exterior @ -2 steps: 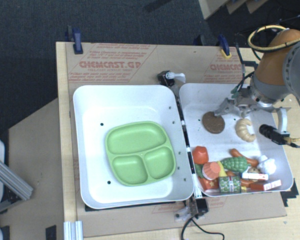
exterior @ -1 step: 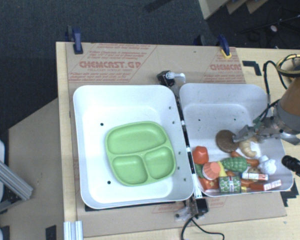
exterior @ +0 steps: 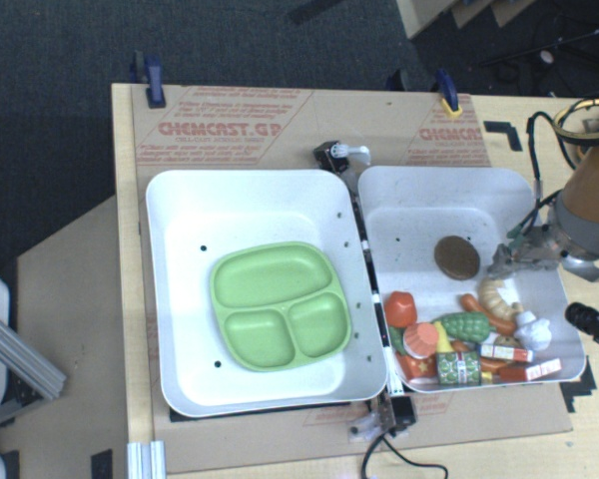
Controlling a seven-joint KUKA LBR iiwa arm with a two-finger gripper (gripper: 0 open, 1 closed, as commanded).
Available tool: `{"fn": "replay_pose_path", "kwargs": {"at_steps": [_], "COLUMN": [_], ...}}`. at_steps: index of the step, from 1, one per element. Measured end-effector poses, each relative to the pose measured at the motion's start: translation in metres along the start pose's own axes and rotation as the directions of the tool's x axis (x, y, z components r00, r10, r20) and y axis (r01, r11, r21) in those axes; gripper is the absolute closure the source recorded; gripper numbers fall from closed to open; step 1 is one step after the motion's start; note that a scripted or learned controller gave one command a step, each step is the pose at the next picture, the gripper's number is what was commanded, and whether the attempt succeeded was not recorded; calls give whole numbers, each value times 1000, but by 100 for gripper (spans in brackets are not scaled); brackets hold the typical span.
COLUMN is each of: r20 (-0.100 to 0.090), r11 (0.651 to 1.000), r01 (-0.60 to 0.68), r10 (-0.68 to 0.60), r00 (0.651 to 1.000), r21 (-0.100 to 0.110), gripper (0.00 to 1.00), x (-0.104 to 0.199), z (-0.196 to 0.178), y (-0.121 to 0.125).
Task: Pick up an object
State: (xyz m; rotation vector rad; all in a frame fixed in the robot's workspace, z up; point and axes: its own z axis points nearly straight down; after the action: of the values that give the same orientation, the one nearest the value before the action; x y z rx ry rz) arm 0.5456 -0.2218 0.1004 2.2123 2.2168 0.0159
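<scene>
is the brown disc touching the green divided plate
Apart. The camera view shows the brown disc lying in the right bin, while the green divided plate sits in the left bin, both bin walls between them.

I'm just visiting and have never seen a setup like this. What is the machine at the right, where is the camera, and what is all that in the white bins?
The camera sits above the bench, looking down at a slant. The grey and orange shape at the right is a robot arm. Its gripper, the two-finger hand it grabs things with, is over the right bin. That bin holds a brown disc and a heap of toy food. The left bin holds a green divided tray. I cannot see anything held in the gripper.
</scene>
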Motion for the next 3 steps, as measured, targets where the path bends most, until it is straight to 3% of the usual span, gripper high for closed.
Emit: {"fn": "replay_pose_path", "kwargs": {"at_steps": [1,2,3], "r20": [3,3,2], "r11": [1000,1000,1000], "r01": [3,4,-1], "r10": [-3,-4,1], "r00": [1000,1000,1000], "r21": [3,7,13], "gripper": [100,100,0], "x": [32,49,47], "z": [-100,-70,-71], "y": [24,126,122]}}
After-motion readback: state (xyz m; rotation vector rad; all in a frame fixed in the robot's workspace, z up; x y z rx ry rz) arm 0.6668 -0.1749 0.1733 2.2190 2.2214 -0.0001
